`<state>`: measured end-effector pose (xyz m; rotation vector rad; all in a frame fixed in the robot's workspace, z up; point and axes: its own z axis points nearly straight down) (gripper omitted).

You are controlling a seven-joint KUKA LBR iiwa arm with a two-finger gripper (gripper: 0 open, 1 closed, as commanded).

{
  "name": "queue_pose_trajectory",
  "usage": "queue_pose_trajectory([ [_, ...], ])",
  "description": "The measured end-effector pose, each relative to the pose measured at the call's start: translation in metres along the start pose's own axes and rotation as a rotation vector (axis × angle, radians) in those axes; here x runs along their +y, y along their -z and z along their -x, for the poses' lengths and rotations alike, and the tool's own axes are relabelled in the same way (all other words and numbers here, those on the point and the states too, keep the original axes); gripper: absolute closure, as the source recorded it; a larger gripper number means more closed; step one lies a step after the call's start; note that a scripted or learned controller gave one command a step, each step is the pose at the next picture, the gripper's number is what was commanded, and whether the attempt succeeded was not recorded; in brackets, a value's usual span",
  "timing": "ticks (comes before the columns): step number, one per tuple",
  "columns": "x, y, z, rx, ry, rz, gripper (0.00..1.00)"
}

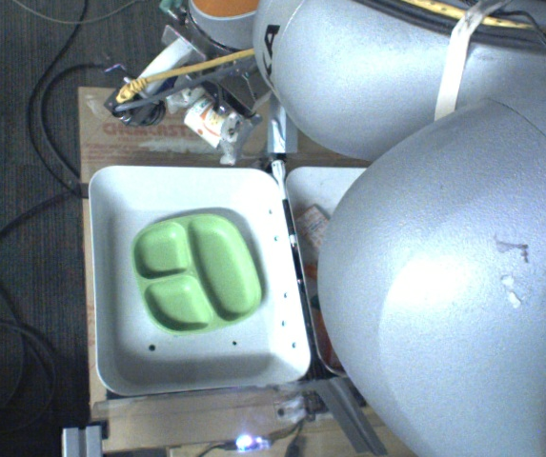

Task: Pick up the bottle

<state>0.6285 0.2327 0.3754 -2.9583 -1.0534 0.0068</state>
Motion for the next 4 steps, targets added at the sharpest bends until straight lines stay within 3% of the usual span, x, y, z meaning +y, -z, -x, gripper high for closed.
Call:
queue_pose_trajectory([
  [1, -0.03, -0.112, 0.039, -0.004, -0.009, 0.001, 1.0],
  [2, 0.045, -0.077, 0.025, -0.002, -0.044, 0.004, 1.0],
  [3, 0.003, 0.024, -0.006, 0.0, -0.08, 0.001, 1.0],
  [4, -0.008, -0.08, 0.013, -0.004, -0.095, 0.002, 1.0],
])
